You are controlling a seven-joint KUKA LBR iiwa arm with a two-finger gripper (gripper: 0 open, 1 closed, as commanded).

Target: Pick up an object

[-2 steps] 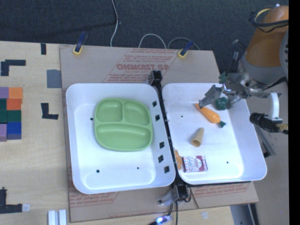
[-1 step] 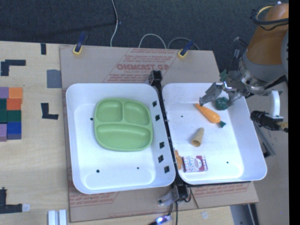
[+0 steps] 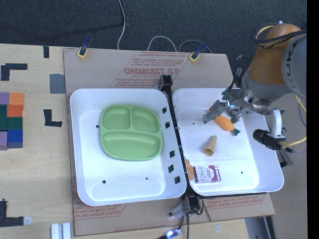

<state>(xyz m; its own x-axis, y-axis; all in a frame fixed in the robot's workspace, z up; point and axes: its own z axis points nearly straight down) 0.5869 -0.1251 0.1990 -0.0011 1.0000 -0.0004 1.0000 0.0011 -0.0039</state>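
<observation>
Here, your hand [image 3: 223, 114] hangs over the right white bin [image 3: 249, 180], fingers spread beside the small orange carrot-shaped toy [image 3: 227, 124], not pinching it.

It is a robot lab: clamps [image 3: 84, 46] fix a cardboard sheet [image 3: 149, 68] at the bench's far edge, cables [image 3: 119, 14] cross dark carpet.

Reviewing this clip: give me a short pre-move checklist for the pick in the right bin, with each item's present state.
1. End effector over the right bin: ok.
2. Orange carrot toy right beside the end effector: ok.
3. Carrot toy between the fingers: cannot tell.
4. Cone lying apart from the carrot toy: ok.
5. Small carton well away from the end effector: ok.
6. Green divided plate in the left bin, out of the way: ok.
</observation>
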